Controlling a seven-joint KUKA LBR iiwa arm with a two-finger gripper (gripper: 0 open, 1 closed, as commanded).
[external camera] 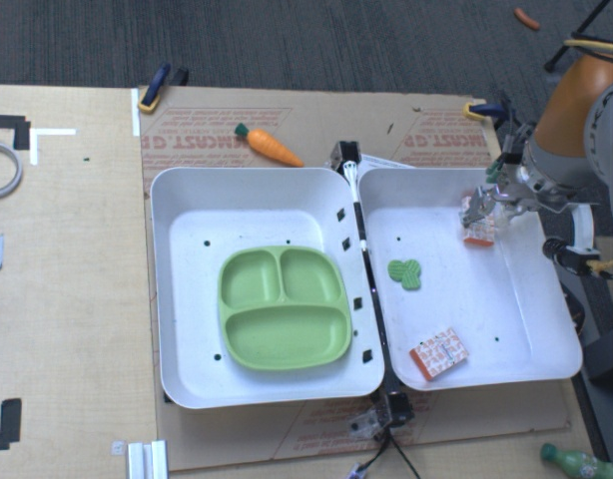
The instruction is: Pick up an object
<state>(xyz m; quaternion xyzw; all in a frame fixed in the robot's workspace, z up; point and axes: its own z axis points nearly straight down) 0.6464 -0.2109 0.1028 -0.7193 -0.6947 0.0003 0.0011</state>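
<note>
Pincer (483, 208) hangs over the right bin's (531, 297) far edge, clenched on a small packet (479, 230) dangling beneath it. You see a box (439, 354) near the front edge, leaf (405, 273) toward the left wall.

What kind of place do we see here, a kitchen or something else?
Probably a robot test bench, not a kitchen: two white bins clipped together on cardboard, toy items like a carrot, and a robot hand.
</note>
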